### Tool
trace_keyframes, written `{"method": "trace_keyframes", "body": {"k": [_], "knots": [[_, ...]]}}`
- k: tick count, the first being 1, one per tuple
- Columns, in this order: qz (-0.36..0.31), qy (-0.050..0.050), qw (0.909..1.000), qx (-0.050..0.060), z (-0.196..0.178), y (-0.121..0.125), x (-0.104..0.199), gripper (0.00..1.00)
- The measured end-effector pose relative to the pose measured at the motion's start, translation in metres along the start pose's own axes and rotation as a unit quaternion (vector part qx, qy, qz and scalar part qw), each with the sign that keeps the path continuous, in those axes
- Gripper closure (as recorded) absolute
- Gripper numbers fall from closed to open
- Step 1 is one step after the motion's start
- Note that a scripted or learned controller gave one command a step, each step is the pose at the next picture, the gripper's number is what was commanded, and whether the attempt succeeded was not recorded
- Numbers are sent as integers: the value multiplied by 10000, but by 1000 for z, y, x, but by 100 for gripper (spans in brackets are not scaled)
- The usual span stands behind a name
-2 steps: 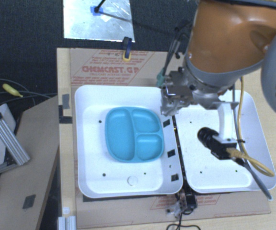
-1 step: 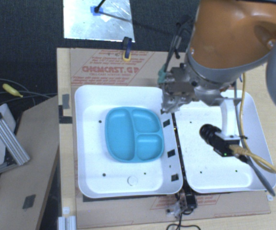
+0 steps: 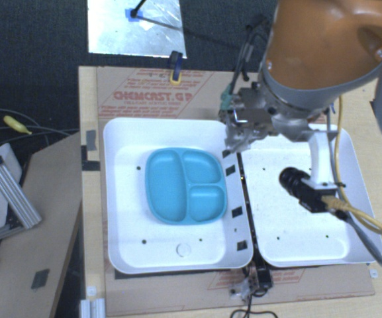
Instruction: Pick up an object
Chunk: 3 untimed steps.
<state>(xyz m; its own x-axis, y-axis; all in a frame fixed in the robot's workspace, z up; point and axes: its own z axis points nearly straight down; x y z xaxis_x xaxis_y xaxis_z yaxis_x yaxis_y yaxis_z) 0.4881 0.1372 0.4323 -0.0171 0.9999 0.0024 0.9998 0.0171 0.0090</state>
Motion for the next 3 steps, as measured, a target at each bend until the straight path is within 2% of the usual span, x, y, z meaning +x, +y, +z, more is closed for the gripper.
{"method": "trace_keyframes", "body": {"k": [1, 2, 3], "knots": [[62, -4, 10000, 26, -12, -1, 20, 100], [110, -4, 9999, -14, -92, -1, -47, 100], [104, -20, 9999, 70, -8, -3, -82, 100]]}}
